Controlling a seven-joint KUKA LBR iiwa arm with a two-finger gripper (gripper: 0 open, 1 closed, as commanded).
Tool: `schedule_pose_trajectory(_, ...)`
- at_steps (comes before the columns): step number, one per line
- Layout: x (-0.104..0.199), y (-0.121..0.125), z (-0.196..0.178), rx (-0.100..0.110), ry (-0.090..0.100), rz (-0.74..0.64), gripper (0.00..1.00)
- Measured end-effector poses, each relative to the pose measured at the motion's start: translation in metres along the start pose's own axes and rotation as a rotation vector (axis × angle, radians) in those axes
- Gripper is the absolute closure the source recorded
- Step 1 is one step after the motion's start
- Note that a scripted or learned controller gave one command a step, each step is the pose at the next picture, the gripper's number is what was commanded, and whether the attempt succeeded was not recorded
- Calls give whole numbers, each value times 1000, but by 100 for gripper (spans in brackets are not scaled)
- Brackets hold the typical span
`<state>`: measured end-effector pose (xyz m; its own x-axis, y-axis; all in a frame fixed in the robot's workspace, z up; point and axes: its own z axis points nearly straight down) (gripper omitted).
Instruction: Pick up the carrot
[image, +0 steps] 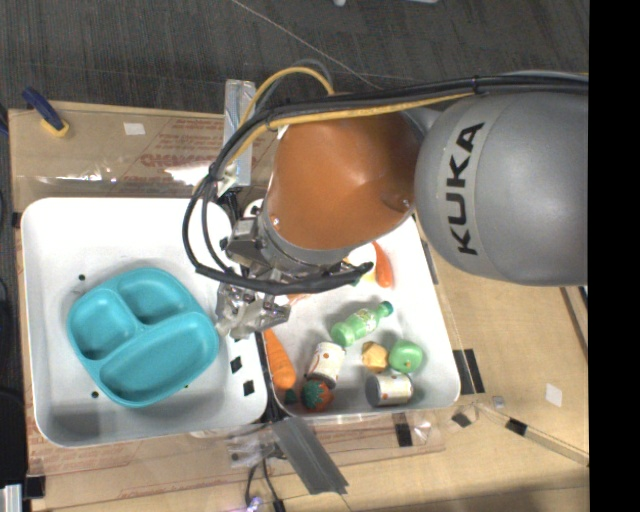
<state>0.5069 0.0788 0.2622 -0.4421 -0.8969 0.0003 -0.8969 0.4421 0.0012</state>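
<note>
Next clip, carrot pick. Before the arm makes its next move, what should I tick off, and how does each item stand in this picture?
1. Carrot located: ok, it lies at the left edge of the right bin, beside the divider.
2. Gripper above the carrot: not ok, it sits up and to the left of it, over the divider between the bins.
3. Carrot between the jaws: not ok, the carrot lies apart from them.
4. Jaws open wide enough: cannot tell, the wrist hides their gap.
5. Room around the carrot: not ok, a white can and a round dark toy lie close on its right.
6. Teal plate out of the way: ok, it rests in the left bin.
</note>
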Motion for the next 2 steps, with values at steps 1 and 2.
schedule_pose_trajectory(1,-39,-28,-87,6,-3,-437,100)
schedule_pose_trajectory(2,26,5,24,-6,1,-592,100)
